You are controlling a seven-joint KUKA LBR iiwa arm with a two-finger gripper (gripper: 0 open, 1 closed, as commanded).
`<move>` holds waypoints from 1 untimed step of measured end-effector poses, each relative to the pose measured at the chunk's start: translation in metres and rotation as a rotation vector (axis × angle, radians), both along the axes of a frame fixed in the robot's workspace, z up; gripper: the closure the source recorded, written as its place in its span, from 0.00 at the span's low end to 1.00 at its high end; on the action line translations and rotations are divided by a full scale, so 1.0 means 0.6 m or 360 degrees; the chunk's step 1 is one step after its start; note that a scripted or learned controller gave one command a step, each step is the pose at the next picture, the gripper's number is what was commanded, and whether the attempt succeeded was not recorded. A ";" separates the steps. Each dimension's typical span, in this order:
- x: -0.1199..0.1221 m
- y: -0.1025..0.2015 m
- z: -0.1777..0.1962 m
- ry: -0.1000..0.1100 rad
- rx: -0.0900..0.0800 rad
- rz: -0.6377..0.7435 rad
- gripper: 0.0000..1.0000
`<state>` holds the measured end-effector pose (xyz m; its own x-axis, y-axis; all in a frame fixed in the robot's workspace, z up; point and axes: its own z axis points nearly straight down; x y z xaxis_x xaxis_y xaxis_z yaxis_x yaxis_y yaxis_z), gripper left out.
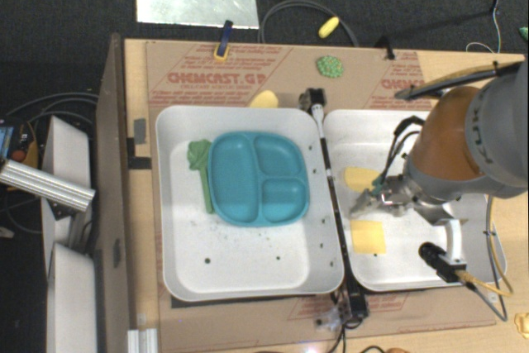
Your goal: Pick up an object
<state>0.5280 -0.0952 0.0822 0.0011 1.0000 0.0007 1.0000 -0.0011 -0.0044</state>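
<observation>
Over the right bin's [364,128] left half, the gripper [369,200] is hanging low with its two metal fingers spread apart and angled toward the divider, nothing sitting between them. It is hovering in the gap between two yellow pieces: a flat yellow block [360,177] lying just beyond the fingertips toward the bin's far side, and a yellow square block [369,236] resting near the bin's front-left corner. Either one looks like the pick target, though I cannot tell which the program is aiming for.

From where I am standing, the risk is that the fingers are closing on bare bin floor between the two pieces, or nudging one against the left wall instead of straddling it. Both blocks look thin and flat, so the tips could be sliding over the top without getting a bite. The grey arm [488,136] is crowding the bin's right side, too.

Across the divider, the left bin [178,178] is carrying a teal divided plate [258,178] with a green toy [201,157] tucked at its left edge, well apart from the action.
</observation>
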 end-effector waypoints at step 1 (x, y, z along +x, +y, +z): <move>0.078 0.018 0.005 -0.0016 -0.0002 0.0012 0.00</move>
<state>0.5750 -0.0845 0.0851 -0.0064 1.0000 -0.0006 1.0000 0.0064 0.0059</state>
